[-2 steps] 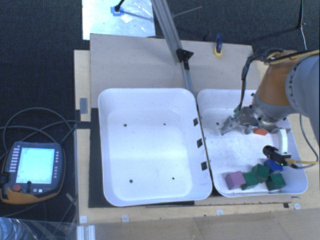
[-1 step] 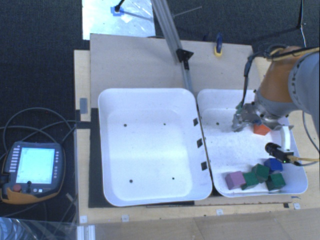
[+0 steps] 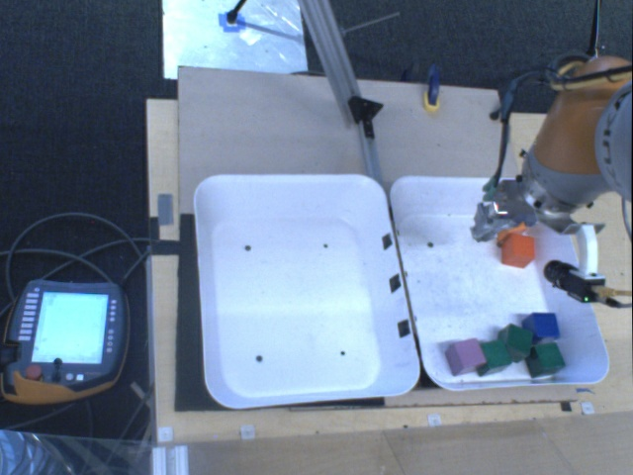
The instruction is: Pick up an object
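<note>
I'm reaching in from the right, my grey arm with the orange band hanging over the far part of the right shallow white plastic bin. My metal two-finger gripper is sitting low over that bin's upper right area, right against a small orange block. The block is showing just below and beside my fingertips, touching or nearly so; can't tell from this angle whether it's actually between them, so I'm not claiming a hold. Jaw width: can't tell either, the wrist is hiding the gap. Other parts are lying clustered at the near right corner of the same bin: a pink cube, a dark green block just beside it, another green block, a blue cube and a green piece at the edge. The left white bin is sitting alongside, touching the right one at the middle divider. A teach pendant with a lit screen is lying off the bench to the left, cables looping round it.
</note>
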`<state>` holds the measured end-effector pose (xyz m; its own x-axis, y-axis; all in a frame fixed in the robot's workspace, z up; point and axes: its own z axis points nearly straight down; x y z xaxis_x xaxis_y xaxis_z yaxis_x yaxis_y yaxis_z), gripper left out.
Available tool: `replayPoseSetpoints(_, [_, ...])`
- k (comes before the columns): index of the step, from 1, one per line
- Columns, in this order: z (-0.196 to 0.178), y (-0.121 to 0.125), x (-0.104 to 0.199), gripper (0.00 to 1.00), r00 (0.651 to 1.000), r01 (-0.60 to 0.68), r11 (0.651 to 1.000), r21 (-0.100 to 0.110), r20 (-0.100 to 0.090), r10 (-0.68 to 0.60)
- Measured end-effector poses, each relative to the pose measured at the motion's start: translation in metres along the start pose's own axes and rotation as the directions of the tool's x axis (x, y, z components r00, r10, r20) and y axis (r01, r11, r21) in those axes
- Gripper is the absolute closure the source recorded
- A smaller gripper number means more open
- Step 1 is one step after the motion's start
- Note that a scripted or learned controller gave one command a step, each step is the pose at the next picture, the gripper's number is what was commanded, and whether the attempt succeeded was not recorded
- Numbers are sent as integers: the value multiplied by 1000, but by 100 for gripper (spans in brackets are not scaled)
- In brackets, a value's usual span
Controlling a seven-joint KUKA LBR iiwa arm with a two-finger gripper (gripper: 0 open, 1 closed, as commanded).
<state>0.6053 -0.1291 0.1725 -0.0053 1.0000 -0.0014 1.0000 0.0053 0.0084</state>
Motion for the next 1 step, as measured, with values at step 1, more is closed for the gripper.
replayPoseSetpoints(1, [-54,-3,8,100,1000,1,1000,0,0,-1])
